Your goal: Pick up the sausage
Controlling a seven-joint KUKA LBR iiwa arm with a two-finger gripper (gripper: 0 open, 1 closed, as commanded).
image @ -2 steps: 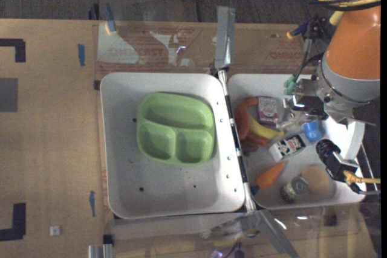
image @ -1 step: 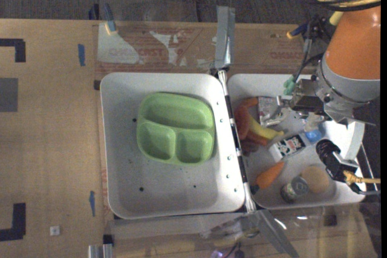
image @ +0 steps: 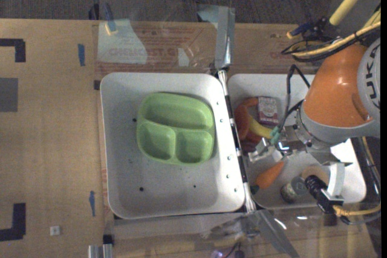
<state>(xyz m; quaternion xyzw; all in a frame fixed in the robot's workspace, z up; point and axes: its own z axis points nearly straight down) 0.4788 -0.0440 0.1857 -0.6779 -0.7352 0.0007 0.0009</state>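
The sausage [image: 244, 122] is a reddish-brown curved piece lying at the left side of the right bin [image: 354, 187], close to the wall between the bins. A yellow banana [image: 262, 129] lies against its right side. My gripper [image: 264, 150] hangs low in the right bin, just below the sausage and banana and above an orange carrot [image: 270, 173]. Nothing shows as held in it. The grey arm with its orange band [image: 338, 93] covers the middle and right of that bin.
A small pink box [image: 268, 109] stands at the back of the right bin. A tin can [image: 292, 190] lies near its front edge, right of the carrot. The left bin [image: 121, 178] holds a green divided plate [image: 176, 127]. Cables run at the upper right.
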